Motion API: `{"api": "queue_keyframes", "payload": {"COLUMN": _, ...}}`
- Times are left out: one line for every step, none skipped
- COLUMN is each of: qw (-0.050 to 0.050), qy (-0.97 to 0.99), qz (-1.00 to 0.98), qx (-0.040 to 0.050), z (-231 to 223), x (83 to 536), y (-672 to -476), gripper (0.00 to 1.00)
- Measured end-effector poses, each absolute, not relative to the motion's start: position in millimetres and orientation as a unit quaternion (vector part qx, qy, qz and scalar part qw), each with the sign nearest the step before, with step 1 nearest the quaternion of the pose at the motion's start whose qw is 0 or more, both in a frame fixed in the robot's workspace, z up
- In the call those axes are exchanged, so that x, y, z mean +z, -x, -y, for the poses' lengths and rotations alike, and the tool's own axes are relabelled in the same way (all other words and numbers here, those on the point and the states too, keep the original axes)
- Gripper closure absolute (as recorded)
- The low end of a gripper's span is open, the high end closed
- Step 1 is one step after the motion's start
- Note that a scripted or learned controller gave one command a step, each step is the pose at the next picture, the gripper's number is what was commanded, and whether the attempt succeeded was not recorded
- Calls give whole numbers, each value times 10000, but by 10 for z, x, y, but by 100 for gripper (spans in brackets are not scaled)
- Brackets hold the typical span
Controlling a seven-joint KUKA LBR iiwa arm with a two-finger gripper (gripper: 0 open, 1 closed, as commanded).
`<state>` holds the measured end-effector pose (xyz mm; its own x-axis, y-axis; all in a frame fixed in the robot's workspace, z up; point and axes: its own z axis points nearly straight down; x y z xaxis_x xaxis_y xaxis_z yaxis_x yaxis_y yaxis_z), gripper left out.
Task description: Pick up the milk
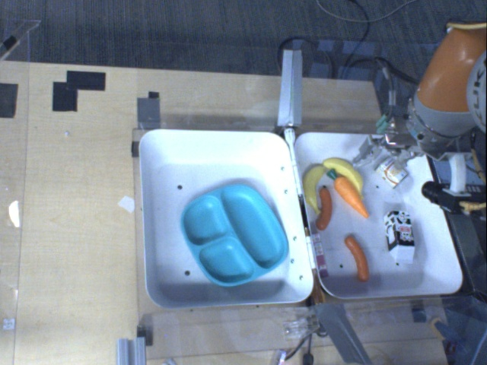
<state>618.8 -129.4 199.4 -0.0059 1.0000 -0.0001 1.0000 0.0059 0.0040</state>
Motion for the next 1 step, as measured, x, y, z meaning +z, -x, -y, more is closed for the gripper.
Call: {"api": "queue_keyframes", "payload": {"qw": 18, "qy": -7224, "qz": -6914, "qx": 10, "z": 1675, "x": 1496, "y": -5880, "gripper": 0}}
